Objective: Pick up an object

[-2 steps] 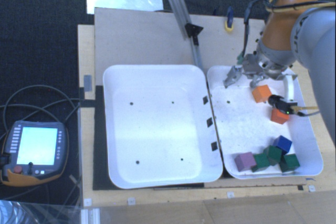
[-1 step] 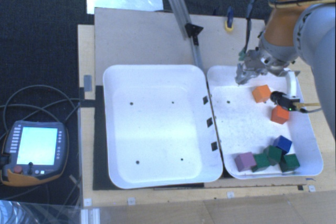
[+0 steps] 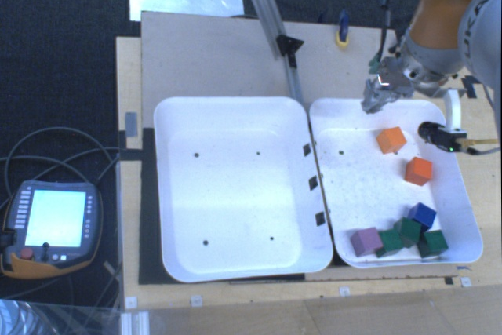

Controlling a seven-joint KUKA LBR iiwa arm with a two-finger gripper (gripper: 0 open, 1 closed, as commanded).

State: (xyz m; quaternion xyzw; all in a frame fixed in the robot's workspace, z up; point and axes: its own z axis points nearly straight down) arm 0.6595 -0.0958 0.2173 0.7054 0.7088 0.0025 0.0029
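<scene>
My gripper (image 3: 377,100) hangs over the far edge of the right bin (image 3: 345,192), up and to the left of the blocks. Two orange blocks lie in that bin: one (image 3: 391,140) just below and right of the gripper, the other (image 3: 419,170) further toward the right wall. A blue block (image 3: 422,213), two green blocks (image 3: 407,231) (image 3: 432,243), another green block (image 3: 388,242) and a pale purple block (image 3: 365,241) cluster at the bin's near right corner. I see nothing held under the gripper.
The left bin (image 3: 235,184) sits beside the right one, with small clips on the shared rim (image 3: 313,182). A slanted metal pole (image 3: 267,4) rises behind the bins. A teach pendant (image 3: 51,227) with cables lies off the bench at left.
</scene>
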